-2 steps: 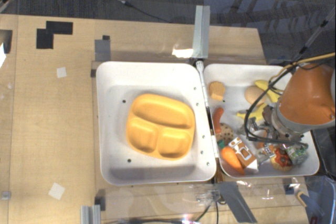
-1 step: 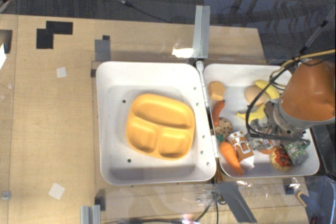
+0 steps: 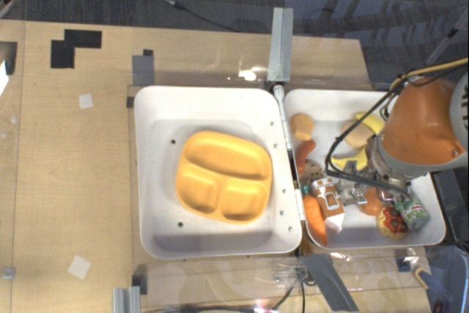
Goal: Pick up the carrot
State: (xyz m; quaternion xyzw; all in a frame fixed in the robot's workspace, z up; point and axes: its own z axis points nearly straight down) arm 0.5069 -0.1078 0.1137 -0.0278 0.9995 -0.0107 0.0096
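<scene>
The carrot (image 3: 315, 220) is orange and tapered. It lies in the front left corner of the right bin (image 3: 432, 234), along the bin's left wall. My gripper (image 3: 341, 192) hangs low over the middle of that bin, just right of and slightly behind the carrot's thick end. The arm's orange band (image 3: 421, 124) hides much of the wrist. A small brown and white item (image 3: 330, 199) sits between the gripper and the carrot. Nothing is visibly held.
The left bin (image 3: 154, 231) holds a yellow divided plate (image 3: 222, 176). Around the gripper in the right bin lie a tan roll (image 3: 302, 125), a red sausage (image 3: 305, 151), a banana (image 3: 371, 124), an orange fruit (image 3: 372, 204) and a red and green packet (image 3: 401, 218).
</scene>
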